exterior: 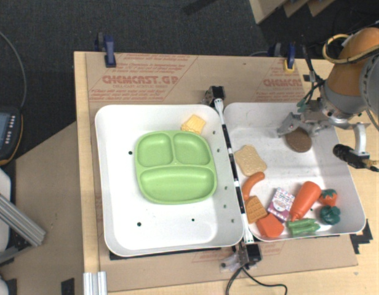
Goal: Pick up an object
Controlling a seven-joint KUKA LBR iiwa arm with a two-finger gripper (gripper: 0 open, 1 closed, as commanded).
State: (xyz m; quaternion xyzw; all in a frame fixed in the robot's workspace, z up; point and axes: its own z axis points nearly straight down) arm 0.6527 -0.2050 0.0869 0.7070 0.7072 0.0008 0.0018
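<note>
Red "CHEMCAST" lettering on the bench board (140,78); claw (298,126) grip indiscernible, over brown disc (298,141).

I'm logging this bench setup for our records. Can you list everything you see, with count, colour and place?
bins: 2, white, side by side on bench
divided plate: 1, green, left bin
cheese piece: 1, yellow, left bin, behind plate
brown disc: 1, right bin, under gripper
bread slice: 1, tan, right bin
toy food pile: several, orange, red, green, right bin's near side
clamps: 2, blue, far edge
gripper: 1, grey, over brown disc
</note>
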